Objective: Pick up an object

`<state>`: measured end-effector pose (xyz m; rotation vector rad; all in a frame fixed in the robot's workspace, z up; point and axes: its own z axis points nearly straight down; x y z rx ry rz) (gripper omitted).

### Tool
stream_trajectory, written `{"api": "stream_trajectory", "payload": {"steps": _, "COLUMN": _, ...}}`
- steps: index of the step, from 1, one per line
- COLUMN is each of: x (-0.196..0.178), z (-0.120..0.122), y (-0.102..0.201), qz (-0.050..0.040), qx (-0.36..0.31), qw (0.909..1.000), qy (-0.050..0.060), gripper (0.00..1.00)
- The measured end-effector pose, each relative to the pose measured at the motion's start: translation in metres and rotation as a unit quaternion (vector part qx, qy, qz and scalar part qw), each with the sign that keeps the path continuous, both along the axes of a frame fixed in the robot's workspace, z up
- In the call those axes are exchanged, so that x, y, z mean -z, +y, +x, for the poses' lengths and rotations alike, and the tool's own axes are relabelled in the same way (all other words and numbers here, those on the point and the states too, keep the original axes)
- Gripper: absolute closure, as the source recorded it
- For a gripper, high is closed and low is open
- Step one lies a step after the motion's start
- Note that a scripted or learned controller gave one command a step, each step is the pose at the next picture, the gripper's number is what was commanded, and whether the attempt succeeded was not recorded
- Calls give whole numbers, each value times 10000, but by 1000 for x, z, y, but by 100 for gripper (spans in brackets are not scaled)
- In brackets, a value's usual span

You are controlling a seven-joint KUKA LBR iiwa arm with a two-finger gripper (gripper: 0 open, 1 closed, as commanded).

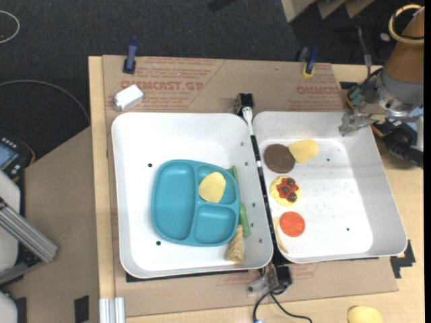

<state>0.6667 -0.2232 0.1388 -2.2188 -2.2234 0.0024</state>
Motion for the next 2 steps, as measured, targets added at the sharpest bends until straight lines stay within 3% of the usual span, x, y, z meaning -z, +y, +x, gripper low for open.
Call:
{"api": "stream_trajectory", "payload": {"steps": 1, "x": -30, "z": -9, "y": -1, "qz": -2, "qx": 12, "qw": 10000, "qy": -16, "gripper": 100}}
{"api": "stream_trajectory", "payload": {"steps": 2, "x": -10, "z": 0, "y": 0, "qz": -8, "qx": 1, "qw": 10000, "qy": -20, "gripper": 100}}
